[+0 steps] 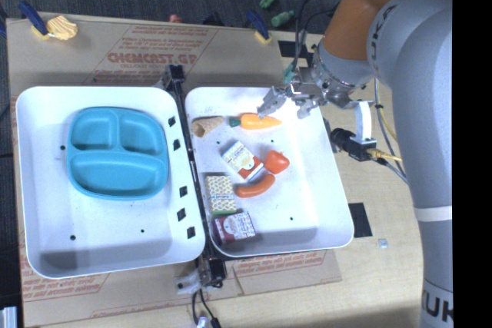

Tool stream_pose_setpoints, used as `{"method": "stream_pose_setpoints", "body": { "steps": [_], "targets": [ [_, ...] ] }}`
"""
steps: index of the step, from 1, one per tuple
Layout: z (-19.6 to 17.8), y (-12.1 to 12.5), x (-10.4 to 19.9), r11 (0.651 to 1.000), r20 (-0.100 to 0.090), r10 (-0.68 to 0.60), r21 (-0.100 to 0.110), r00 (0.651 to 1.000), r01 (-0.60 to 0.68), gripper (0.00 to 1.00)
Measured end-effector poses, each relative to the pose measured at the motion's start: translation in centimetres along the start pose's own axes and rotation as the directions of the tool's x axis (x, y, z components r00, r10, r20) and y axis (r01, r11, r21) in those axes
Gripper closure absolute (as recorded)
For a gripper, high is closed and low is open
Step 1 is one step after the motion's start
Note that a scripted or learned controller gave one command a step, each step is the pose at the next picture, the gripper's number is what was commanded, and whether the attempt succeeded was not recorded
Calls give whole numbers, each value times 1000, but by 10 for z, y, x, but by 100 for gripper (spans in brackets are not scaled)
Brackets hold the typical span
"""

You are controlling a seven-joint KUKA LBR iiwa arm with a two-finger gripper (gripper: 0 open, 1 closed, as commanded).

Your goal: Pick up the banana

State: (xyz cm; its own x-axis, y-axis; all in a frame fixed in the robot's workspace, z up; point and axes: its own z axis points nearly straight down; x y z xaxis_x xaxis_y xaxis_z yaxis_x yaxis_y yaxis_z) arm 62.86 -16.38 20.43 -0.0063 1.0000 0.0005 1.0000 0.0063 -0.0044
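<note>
An elongated orange-yellow piece point(260, 120) lies near the back of the right bin point(327, 188). It is the closest thing here to a banana in shape, but I cannot tell whether it is one. My gripper point(287, 104) hangs just above and slightly right of it. The fingers point(270, 100) are spread apart and hold nothing.
The right bin also holds a cone-shaped piece point(206, 125), a small carton point(238, 157), a red piece point(276, 161), an orange sausage point(255, 187), a cracker box point(221, 193) and a dark red box point(234, 226). A blue divided tray point(118, 151) fills the left bin point(38, 188).
</note>
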Motion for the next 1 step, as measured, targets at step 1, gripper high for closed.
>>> {"method": "stream_pose_setpoints", "body": {
  "steps": [1],
  "targets": [
    [114, -50, 56, 992, 0, -122, 1, 992, 122, 0]
  ]
}}
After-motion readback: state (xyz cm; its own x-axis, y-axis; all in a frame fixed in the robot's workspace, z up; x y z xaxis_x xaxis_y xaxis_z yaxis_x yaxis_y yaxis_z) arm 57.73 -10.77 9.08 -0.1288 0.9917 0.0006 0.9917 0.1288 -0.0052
